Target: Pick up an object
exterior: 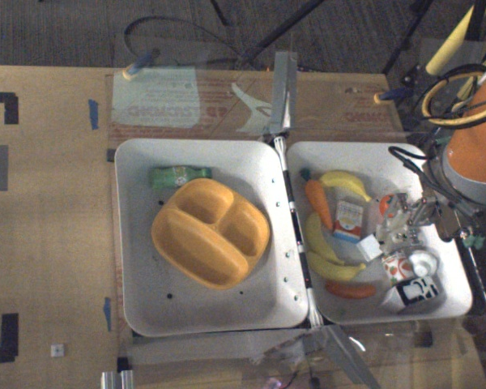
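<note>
My gripper [402,217] hangs low over the right side of the right bin [457,297], with the grey arm and its orange band [475,146] behind it. Just left of it stands a small orange, white and blue carton [349,220], and a white cube [369,248] lies below and to the left. Further left are an orange carrot [318,203], a short yellow banana [346,183] and a long banana [327,254]. I see nothing held in the gripper.
A red pepper-like piece [350,290], a red-and-white packet [397,266], a white round cup [422,263] and a black-and-white item [419,291] crowd the right bin's front. The left bin [132,159] holds an orange divided plate [211,231] and a green packet [181,175].
</note>
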`<state>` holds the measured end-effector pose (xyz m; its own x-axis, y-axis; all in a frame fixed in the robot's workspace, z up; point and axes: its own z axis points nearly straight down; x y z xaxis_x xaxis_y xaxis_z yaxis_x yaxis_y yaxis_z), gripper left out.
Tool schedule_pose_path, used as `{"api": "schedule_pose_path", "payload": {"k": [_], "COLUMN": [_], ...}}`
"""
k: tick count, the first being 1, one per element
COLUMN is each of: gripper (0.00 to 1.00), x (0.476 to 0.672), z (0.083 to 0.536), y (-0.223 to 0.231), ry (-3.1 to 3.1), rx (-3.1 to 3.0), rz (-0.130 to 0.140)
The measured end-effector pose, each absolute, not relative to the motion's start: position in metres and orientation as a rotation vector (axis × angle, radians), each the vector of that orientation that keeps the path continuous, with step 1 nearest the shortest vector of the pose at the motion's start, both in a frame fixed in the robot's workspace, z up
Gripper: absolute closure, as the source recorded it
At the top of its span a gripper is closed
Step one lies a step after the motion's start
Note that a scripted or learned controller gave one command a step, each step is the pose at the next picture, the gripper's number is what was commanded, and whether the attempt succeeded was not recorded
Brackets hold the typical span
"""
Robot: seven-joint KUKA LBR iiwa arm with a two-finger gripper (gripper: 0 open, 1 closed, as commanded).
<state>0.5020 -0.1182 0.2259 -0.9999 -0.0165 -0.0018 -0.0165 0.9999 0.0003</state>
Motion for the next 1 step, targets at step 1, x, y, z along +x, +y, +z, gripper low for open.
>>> {"api": "schedule_pose_path", "payload": {"k": [1], "gripper": [1.0], "x": [0.544], "z": [0.2137], "y": [-0.1261], "ry": [3.134], "rx": [-0.066], "rz": [-0.002]}}
